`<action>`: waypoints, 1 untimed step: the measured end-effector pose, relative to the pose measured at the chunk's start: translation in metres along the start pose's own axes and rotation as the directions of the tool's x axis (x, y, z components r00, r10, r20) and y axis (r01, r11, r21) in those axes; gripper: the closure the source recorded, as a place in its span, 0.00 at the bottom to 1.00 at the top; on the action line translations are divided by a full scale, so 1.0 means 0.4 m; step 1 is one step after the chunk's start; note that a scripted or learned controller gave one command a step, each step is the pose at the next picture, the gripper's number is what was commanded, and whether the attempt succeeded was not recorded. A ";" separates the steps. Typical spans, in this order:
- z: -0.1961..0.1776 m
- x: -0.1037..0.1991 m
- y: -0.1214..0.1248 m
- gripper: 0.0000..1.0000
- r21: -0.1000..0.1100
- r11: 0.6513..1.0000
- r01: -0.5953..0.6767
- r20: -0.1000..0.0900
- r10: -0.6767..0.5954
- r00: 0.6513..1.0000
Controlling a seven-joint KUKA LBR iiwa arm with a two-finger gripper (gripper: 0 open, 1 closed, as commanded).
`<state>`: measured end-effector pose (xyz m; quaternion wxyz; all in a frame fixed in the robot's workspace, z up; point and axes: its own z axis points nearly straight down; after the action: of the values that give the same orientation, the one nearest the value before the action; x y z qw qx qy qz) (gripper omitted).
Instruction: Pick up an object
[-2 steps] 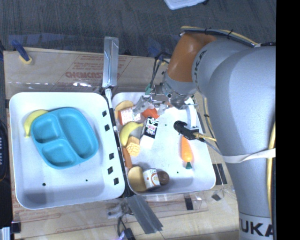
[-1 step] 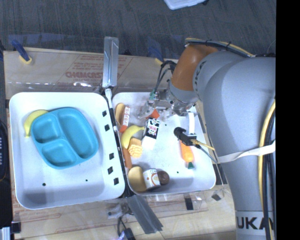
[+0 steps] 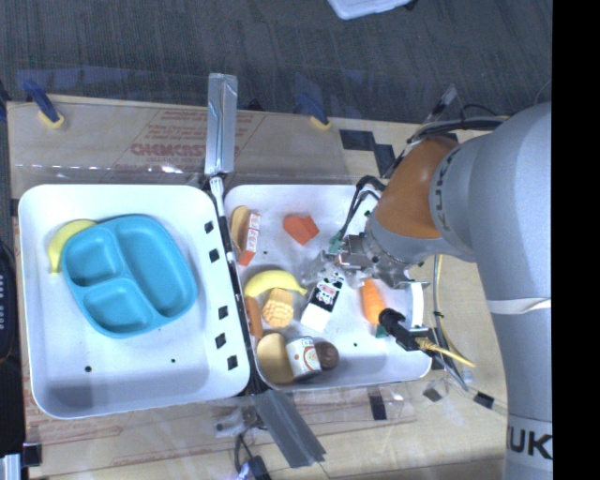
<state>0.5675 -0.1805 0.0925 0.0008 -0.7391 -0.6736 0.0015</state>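
1. You have two white bins side by side on a tan bench [image 3: 112, 141]; red print runs across the bench top behind the left bin [image 3: 37, 375].
2. Behind the bench the floor [image 3: 187, 37] is dark grey carpet, and a pale object [image 3: 370, 7] lies on it at the top edge (too cropped to name).
3. A grey metal strip [image 3: 221, 127] stands at the back where the bins meet, and a second strip [image 3: 286, 431] lies at the front.
4. The left bin holds a blue tray [image 3: 131, 272] with three compartments; a yellow piece [image 3: 66, 236] peeks out from under its back left corner.
5. The right bin [image 3: 281, 202] holds the pickable things: an orange block [image 3: 301, 228], a banana [image 3: 270, 281], a corn cob [image 3: 278, 307], a carrot [image 3: 373, 300], a white carton [image 3: 321, 302] and a cup [image 3: 302, 358] near the front.
6. The arm [image 3: 487, 197] reaches in from the right, its orange band [image 3: 417, 192] over the bin's right side.
7. The gripper [image 3: 339, 262] sits low just above the white carton, between the orange block and the carrot (I cannot tell how its claw stands).
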 end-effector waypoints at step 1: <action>-0.091 0.061 0.152 0.00 -0.004 0.990 0.142 -0.001 -0.142 0.990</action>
<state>0.6303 -0.1617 0.1288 -0.0002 -0.6892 -0.7246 -0.0006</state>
